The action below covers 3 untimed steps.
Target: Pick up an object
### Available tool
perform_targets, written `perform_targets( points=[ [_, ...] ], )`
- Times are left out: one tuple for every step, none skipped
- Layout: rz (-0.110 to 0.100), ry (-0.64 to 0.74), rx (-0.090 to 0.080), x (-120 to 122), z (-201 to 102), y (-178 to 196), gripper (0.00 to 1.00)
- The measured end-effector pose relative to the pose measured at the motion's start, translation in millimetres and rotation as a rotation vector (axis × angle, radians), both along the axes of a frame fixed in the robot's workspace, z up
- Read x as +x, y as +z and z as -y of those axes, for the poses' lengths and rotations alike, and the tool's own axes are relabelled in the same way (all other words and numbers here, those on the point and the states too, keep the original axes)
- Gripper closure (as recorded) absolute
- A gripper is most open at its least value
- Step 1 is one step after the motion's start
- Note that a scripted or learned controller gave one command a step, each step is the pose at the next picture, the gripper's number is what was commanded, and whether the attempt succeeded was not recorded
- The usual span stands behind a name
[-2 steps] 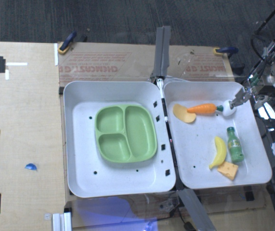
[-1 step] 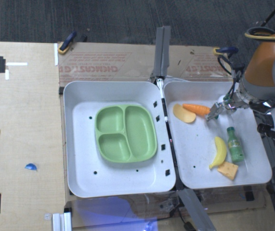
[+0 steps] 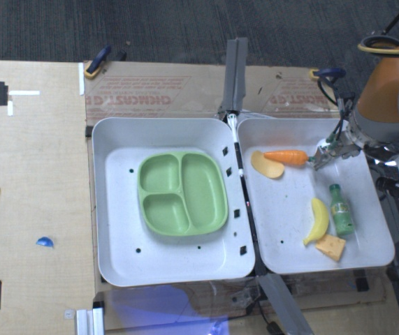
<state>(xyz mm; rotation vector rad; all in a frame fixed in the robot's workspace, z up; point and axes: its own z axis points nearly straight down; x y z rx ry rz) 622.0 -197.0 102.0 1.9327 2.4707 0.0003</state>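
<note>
Dark carpet is seen beyond a pale wooden bench (image 3: pixel 31 187), on which two shallow white bins are set side by side over a sheet of brown cardboard (image 3: pixel 157 89). The left bin (image 3: pixel 108 208) is occupied by a green divided plate (image 3: pixel 183 192). In the right bin (image 3: pixel 367 257) several small things are scattered: a carrot (image 3: pixel 286 157), a pale yellow slice (image 3: pixel 266 165) just beside and partly under it, a banana (image 3: pixel 317 221), a small green bottle (image 3: pixel 339 211) and a wedge of cheese (image 3: pixel 330 247).

The hand (image 3: pixel 323 160) is lowered into the upper part of the right bin, reached in from the right below the orange band of the arm (image 3: pixel 384 93). Its tip is placed right at the thick right end of the carrot. Whether contact is made cannot be told, and how far the hand is opened cannot be told either; nothing can be made out in its hold.

The carrot is judged the likeliest target. It is laid nearly level across the view, its long axis running left to right, so it extends away from the hand toward the left. A grasp would probably be better taken across this axis, nearer the carrot's middle, which calls for a small shift to the left. The banana and bottle are set well below the hand, toward the near edge.
</note>
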Motion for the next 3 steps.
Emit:
perform_targets(
  points=[
    [-0.002, -0.305, 0.002, 23, -37, -10, 1.00],
    [-0.003, -0.305, 0.002, 23, -37, -10, 0.00],
    [-0.004, -0.094, 0.003, -63, -23, -10, 0.00]
  ],
)
